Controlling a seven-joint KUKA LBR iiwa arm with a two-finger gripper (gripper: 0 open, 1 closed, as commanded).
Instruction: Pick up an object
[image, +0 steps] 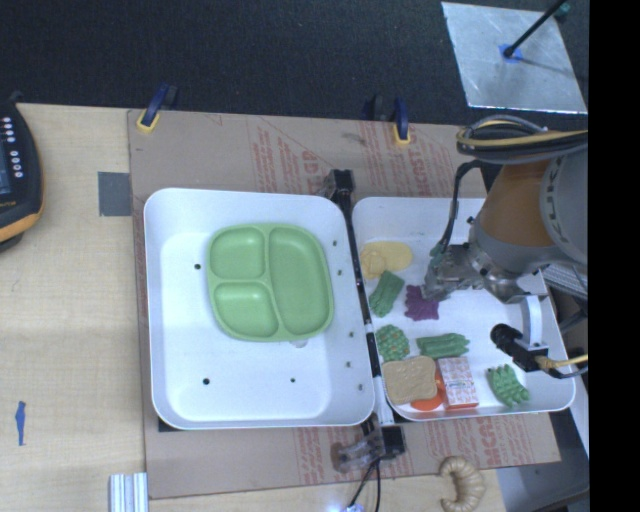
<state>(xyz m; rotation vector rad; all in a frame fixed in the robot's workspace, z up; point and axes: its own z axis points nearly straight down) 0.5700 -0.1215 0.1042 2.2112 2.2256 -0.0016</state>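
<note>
Right now I see my gripper (437, 283) low in the right bin (470, 209), just above the purple piece (421, 304) near its middle; its opening I cannot tell.

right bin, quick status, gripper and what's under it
Gripper low over right bin, fingers unclear. Purple piece just below it, not seen held. Green pieces and yellow piece crowd close by.

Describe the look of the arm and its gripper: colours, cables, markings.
The arm is grey with a broad orange band above the wrist. Black and yellowish cables loop across its top. The gripper is a dark grey metal assembly; a white bracket with a black part hangs below the wrist.
</note>
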